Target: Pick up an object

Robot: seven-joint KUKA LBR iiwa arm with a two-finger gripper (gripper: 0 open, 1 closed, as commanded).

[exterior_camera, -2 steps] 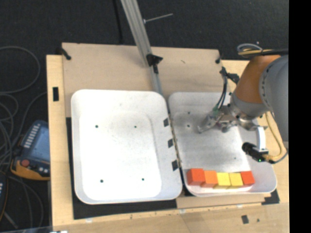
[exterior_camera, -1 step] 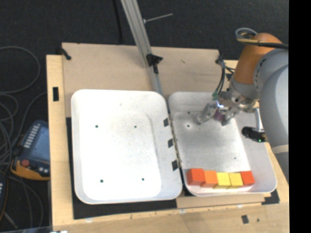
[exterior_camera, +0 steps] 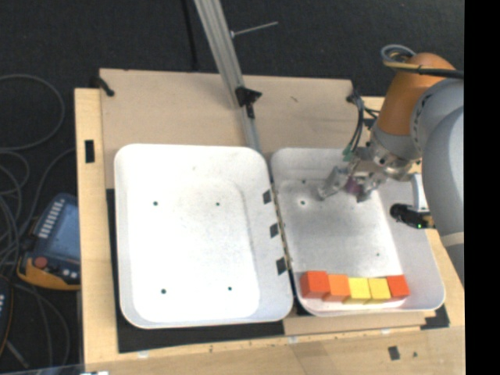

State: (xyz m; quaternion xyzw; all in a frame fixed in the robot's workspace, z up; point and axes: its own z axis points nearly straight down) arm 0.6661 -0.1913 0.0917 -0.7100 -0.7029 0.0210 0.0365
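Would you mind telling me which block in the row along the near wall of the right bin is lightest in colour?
It is the yellow block, third from the left, with orange and red blocks further out on both sides.

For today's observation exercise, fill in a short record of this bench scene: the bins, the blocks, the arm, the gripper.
bins: two shallow white bins side by side, left bin and right bin
blocks: a row of five, orange and yellow, along the near wall of the right bin
arm: grey with an orange band, reaching in from the right
gripper: low over the far part of the right bin, apart from the blocks
held item: cannot tell
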